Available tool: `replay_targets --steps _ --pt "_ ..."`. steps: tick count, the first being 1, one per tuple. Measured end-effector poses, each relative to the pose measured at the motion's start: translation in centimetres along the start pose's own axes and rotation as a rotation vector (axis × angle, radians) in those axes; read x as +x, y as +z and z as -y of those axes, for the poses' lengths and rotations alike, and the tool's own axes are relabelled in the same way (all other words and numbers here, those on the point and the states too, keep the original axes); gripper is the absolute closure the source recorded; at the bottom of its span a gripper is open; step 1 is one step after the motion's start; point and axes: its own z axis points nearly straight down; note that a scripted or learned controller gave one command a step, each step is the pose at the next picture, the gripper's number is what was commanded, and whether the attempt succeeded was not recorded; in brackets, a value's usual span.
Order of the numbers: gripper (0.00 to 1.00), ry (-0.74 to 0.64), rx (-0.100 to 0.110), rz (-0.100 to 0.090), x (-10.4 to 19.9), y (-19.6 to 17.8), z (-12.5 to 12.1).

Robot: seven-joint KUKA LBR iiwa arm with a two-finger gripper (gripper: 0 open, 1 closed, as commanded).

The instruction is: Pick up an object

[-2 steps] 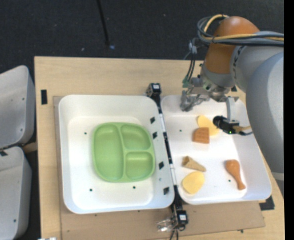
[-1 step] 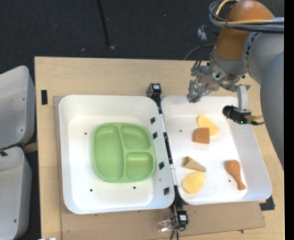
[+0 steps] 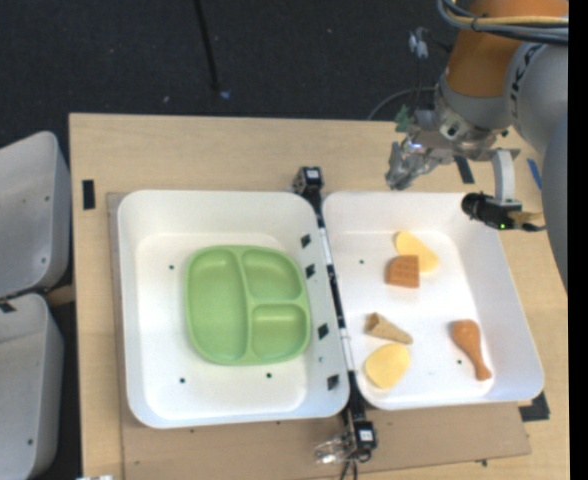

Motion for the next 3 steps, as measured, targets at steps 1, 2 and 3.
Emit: replay_targets --steps 1,2,3 --pt "1.00 -0.003 0.006 -0.002 5.3 -1.0 1.6" --pt "1.00 -0.003 0.008 -0.001 9.9 0.2 3.3" --pt "1.00 -0.005 0.006 -0.004 15.3 -0.7 4.6"
